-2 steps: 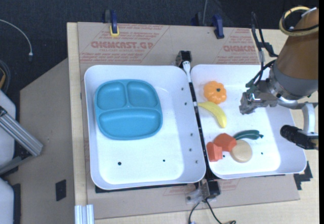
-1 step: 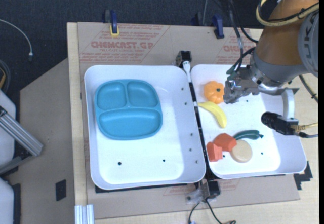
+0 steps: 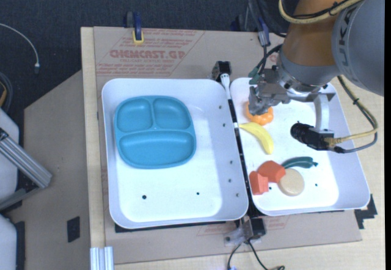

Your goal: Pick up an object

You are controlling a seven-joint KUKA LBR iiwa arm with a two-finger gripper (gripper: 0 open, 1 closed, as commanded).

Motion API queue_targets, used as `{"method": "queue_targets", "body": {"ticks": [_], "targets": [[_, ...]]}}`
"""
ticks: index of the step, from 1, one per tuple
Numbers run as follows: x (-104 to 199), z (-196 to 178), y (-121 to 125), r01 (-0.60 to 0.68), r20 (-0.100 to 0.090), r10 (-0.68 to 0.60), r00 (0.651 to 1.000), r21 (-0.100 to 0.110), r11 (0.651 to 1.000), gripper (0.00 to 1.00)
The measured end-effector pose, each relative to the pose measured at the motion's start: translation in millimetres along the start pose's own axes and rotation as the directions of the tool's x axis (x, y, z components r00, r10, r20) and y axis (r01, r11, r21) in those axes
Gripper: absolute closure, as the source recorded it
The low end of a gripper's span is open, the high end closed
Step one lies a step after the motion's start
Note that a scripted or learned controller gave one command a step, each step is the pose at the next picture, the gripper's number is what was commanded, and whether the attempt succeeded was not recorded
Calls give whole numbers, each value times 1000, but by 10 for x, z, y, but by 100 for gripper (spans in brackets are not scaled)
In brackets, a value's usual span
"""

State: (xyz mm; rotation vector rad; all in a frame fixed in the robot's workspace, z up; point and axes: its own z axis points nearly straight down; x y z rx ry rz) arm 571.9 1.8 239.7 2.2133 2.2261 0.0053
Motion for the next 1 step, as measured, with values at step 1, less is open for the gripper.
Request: {"method": "queue_targets", "body": {"ticks": [1], "targets": [[495, 130, 265, 0, 0, 0, 1000, 1, 1000, 100]]}}
